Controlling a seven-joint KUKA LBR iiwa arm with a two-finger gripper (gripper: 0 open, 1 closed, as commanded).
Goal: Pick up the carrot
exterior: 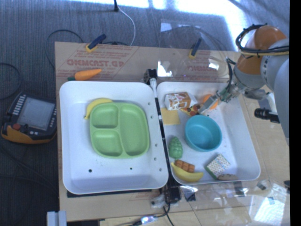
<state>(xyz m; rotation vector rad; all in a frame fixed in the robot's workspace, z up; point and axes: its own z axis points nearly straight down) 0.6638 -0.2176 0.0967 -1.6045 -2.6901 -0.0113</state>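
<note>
An orange carrot point(88, 73) lies on the bench behind the left bin's point(70, 140) far left corner, outside both bins. In the far part of the right bin point(247, 145), a small orange carrot-like piece point(207, 99) lies next to a printed snack box point(178, 100). My gripper point(210, 103) is down at that orange piece, slanting in from the right, and its dark body hides part of the piece. I cannot tell whether the piece is between its tips.
The right bin also holds a blue bowl point(203, 132), a yellow slice point(170, 117), a green fruit point(176, 147), a banana point(187, 172) and a small patterned box point(217, 165). A green divided plate point(117, 129) and another banana point(96, 105) sit in the left bin.
</note>
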